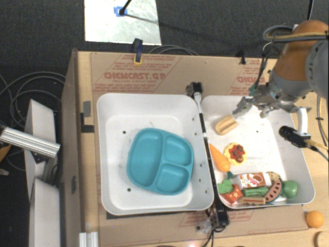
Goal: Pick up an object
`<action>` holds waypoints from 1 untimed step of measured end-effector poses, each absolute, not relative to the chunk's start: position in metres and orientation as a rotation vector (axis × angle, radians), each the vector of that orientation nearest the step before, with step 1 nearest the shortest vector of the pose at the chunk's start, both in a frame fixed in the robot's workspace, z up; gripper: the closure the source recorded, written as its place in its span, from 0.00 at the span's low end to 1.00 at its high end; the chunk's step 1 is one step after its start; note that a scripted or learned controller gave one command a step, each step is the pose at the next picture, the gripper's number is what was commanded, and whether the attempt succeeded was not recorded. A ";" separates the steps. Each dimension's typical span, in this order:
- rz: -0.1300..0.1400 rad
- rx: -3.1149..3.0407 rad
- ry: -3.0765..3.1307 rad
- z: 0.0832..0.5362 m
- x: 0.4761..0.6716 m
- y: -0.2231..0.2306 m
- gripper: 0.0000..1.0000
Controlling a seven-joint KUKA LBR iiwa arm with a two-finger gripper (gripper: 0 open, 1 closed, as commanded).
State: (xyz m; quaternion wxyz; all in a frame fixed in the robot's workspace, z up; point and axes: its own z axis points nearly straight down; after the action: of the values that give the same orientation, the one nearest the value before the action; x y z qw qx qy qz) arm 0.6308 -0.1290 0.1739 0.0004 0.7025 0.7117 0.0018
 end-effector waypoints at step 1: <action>0.000 2.213 2.232 0.079 0.669 -0.103 0.00</action>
State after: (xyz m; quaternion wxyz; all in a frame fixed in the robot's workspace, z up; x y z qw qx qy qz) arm 0.6690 -0.1030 0.0792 -0.0006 0.7041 0.7101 0.0001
